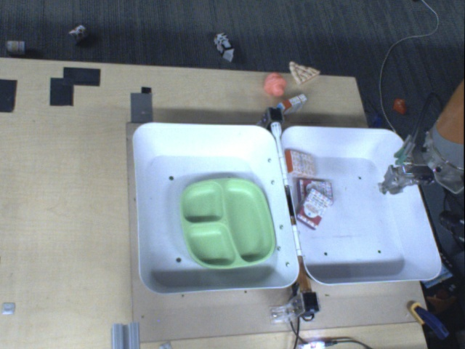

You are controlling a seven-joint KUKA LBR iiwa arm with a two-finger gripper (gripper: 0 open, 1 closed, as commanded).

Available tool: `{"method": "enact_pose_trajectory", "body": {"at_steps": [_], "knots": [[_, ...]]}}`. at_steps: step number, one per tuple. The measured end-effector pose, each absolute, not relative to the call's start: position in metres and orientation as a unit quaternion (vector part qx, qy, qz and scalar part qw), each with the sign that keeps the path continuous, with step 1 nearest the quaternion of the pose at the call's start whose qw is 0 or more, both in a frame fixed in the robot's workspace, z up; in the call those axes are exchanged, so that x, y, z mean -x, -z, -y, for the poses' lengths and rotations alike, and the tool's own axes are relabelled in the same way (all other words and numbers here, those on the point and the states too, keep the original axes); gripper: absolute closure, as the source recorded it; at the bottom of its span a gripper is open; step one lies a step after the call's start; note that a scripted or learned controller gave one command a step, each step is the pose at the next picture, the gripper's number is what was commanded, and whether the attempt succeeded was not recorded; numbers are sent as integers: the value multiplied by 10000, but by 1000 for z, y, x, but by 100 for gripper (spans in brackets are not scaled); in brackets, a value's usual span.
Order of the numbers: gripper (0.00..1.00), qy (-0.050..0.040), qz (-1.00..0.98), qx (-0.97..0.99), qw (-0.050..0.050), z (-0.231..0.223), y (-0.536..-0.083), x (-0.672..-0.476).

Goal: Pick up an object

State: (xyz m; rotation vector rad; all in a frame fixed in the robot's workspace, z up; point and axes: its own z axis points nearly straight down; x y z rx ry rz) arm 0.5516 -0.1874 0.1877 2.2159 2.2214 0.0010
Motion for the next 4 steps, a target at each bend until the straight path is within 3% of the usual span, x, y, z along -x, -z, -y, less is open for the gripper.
{"method": "enact_pose_trajectory", "body": {"at_steps": [1, 2, 3, 4], "knots": [[0, -8, -7084, -7058, 17, 186, -188, -552], [0, -13, -7080, -7062, 21, 192, -86, -488], [100, -31, -7083, -7059, 57, 192, -98, -491], [100, -23, -7090, -7052, 12, 58, -185, -506]]}}
